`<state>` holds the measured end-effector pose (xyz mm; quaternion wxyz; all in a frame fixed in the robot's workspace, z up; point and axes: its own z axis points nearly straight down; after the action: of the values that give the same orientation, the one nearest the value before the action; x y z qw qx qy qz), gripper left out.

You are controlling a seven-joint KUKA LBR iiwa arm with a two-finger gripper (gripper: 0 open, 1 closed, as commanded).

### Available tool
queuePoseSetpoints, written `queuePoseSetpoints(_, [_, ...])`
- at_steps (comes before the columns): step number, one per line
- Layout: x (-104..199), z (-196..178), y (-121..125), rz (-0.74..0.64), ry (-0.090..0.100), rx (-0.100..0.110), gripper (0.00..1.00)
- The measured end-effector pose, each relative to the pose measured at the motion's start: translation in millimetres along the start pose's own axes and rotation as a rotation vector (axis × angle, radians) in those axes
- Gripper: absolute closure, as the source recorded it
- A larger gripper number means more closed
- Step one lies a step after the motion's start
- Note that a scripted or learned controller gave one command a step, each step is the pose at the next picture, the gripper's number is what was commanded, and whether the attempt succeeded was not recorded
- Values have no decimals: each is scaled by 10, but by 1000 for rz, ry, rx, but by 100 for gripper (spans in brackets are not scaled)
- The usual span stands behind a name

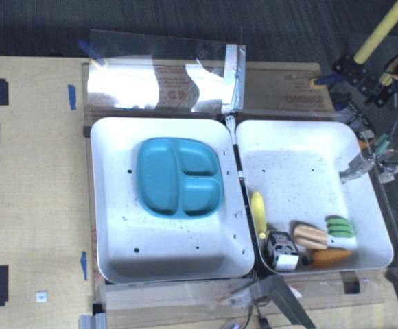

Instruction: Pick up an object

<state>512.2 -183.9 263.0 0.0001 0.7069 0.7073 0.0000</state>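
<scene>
Objects for picking — yellow banana-shaped toy (pixel 258 213), tan bread-like piece (pixel 310 235), green ridged item (pixel 340 226), orange carrot-like toy (pixel 328 256) — crowd the right white bin's (pixel 288 156) near edge; I'd target the banana, standing clearest, while the gripper (pixel 365 162) hangs at the right rim, its state something I cannot tell.

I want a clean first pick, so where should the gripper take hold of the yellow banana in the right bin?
Probably across the middle of the yellow banana, coming straight down. It lies lengthwise along the right bin's left wall, so close the gripper across its narrow width; its upper half sits apart from the cluttered toys below.
</scene>
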Motion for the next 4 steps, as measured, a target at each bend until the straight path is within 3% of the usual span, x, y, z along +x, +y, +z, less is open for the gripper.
queuePoseSetpoints(1, [-5,-105,9,0,-1,-3,100])
queuePoseSetpoints(2, [623,571,-311,-294,2,2,100])
queuePoseSetpoints(3, [145,1742,-305,-358,-5,-9,100])
queuePoseSetpoints(4, [6,1749,-144,-657,-3,-7,100])
